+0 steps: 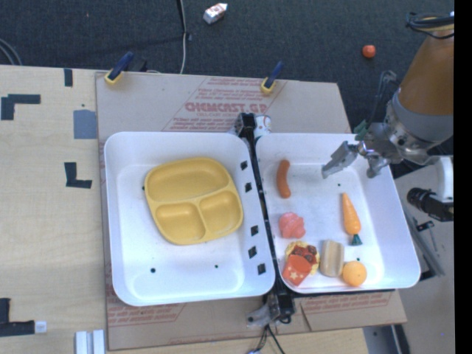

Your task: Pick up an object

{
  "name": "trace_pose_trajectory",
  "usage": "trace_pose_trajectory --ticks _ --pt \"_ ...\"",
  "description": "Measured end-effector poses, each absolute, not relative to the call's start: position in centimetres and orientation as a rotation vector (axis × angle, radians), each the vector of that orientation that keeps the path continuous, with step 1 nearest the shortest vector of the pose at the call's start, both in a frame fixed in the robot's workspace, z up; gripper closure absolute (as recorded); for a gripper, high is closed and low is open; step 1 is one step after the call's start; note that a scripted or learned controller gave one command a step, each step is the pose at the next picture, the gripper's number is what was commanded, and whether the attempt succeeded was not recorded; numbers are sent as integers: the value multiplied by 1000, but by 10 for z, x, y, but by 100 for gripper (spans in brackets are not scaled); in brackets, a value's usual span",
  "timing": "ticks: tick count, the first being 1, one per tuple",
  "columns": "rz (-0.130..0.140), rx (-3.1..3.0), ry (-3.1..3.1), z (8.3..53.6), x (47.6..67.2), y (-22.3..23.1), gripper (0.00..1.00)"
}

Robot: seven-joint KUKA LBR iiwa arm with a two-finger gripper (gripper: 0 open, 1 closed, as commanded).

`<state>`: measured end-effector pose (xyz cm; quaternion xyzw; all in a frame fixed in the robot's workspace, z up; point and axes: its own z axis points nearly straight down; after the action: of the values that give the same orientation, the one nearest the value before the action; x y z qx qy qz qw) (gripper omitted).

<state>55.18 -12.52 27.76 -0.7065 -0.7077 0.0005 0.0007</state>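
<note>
The right bin (383,198) holds several toy foods. An orange-brown sausage (283,178) lies near its upper left and a carrot (350,214) lies right of centre. A pink lump (291,225) sits mid-bin. A red piece (300,264), a beige cylinder (331,258) and an orange (355,273) lie along the front edge. My gripper (348,168) hovers over the bin's upper right part, above the carrot and right of the sausage. Its fingers are spread open with nothing between them.
The left bin (125,220) holds a yellow divided plate (194,200). A black divider strip (254,198) runs between the bins. Blue-yellow clamps (118,68) (271,78) hold the cardboard at the back. A small orange ball (368,50) lies on the dark floor beyond.
</note>
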Motion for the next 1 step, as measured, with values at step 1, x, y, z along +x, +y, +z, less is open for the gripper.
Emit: trace_pose_trajectory --ticks 1 --pt "5 -2210 -2224 178 591 -66 0"
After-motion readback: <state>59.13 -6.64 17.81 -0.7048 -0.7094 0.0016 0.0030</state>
